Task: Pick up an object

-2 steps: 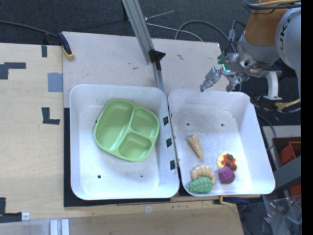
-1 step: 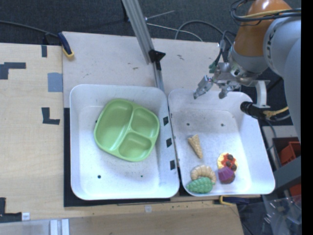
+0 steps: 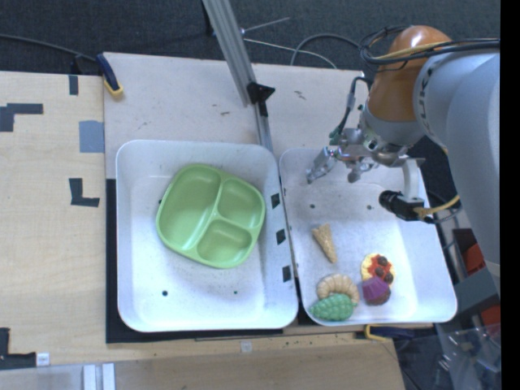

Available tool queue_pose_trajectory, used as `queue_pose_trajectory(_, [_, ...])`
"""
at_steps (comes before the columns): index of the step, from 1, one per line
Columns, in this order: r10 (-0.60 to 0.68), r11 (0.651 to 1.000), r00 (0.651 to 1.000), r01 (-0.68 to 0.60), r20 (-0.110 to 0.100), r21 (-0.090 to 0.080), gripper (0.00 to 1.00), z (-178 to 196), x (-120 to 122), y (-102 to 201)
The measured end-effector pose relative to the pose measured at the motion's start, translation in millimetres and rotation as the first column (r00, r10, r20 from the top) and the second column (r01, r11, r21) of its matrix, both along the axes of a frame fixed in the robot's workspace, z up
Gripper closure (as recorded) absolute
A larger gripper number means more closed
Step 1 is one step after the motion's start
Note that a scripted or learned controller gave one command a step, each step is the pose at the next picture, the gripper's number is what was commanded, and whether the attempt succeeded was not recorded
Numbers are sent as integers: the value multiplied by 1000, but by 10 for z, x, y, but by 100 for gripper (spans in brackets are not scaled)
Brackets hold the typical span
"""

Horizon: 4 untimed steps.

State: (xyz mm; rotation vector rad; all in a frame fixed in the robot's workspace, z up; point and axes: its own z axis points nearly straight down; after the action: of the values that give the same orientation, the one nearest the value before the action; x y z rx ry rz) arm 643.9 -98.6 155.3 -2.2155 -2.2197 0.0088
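My gripper (image 3: pixel 335 171) hangs over the far end of the right bin (image 3: pixel 422 254), its two fingers spread apart with nothing between them. Nearer the camera in that bin lie several toy foods. A tan cone-shaped piece (image 3: pixel 325 241) rests near the middle. Toward the front edge sit a beige croissant-like piece (image 3: pixel 336 285), a green bumpy piece (image 3: pixel 332 306), a purple piece (image 3: pixel 375 291) and a yellow and red piece (image 3: pixel 378 266). The gripper is well clear of all of them.
The left bin (image 3: pixel 138 242) holds a green divided plate (image 3: pixel 211 214), tilted slightly. A metal pole (image 3: pixel 230 35) slants down to the wall between the bins. A yellow-tipped tool (image 3: pixel 110 75) lies on the bench at the far left.
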Motion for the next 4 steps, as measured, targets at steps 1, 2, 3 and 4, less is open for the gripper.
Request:
queue_pose_trajectory(1, [1,1000,1000,-1,2,-1,0,-468,44,47])
queue_pose_trajectory(2, [1,1000,1000,-1,6,0,100,-337,54,53])
queue_pose_trajectory(3, [0,1000,1000,0,11,0,100,91,31,62])
queue_pose_trajectory(4, [0,1000,1000,0,12,0,100,530,86,43])
